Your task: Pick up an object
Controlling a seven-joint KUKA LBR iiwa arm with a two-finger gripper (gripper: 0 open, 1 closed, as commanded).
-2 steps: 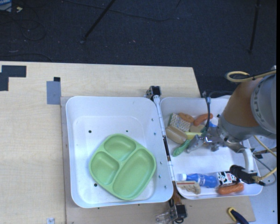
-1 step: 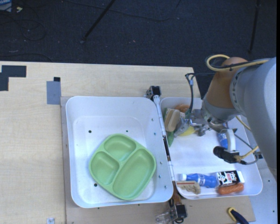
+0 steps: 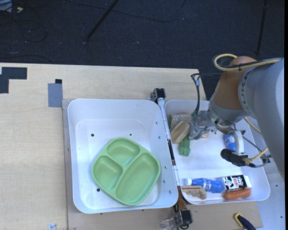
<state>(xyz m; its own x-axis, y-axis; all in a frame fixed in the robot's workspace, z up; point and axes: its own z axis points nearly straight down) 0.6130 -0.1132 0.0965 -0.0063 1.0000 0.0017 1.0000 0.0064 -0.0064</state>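
My gripper (image 3: 199,130) hangs low in the right bin (image 3: 259,188), near its back left part. Just left of it lies a tan wooden block (image 3: 180,131) on a bristly brush-like piece (image 3: 179,119). A small green object (image 3: 184,148) sits right below the block. The gripper stands close beside the tan block, and I cannot make out whether it touches it. A small blue and white item (image 3: 230,142) lies to the gripper's right, partly behind the arm.
Along the right bin's front wall lie a blue bottle (image 3: 206,183), a small milk carton (image 3: 236,181), a sausage (image 3: 237,193) and a tan cracker (image 3: 194,192). The left bin (image 3: 79,128) holds a green divided plate (image 3: 126,170).
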